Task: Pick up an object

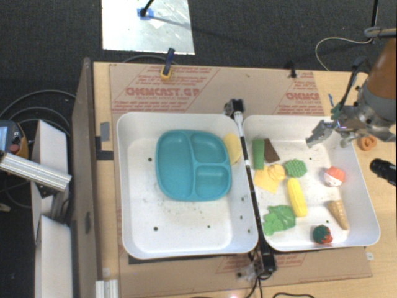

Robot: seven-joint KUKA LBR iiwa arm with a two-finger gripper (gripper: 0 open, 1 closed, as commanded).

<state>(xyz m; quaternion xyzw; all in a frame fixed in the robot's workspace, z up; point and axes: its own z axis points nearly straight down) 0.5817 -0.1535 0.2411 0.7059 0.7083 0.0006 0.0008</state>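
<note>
While the arm leans in from the right of the camera view, its claw hangs over the far right part of the right bin, and whether it is spread or pressed together cannot be told from up here; nothing can be made out in its grip. Off to the claw's right, just outside the bin's rim, sits a small orange ring. Below the claw and a touch to its right lies a red-and-white toy, and further down that side an ice-cream cone and a red-and-green strawberry. Down and to the claw's left, a round green piece sits beside a yellow wedge, with a corn cob and a leafy green piece nearer the camera. Further left, level with the claw, a brown slice touches a green stick by the dividing rim. Well away to the claw's left, the left bin holds a teal divided plate, and a pale yellow piece lies against the plate's right edge.
</note>
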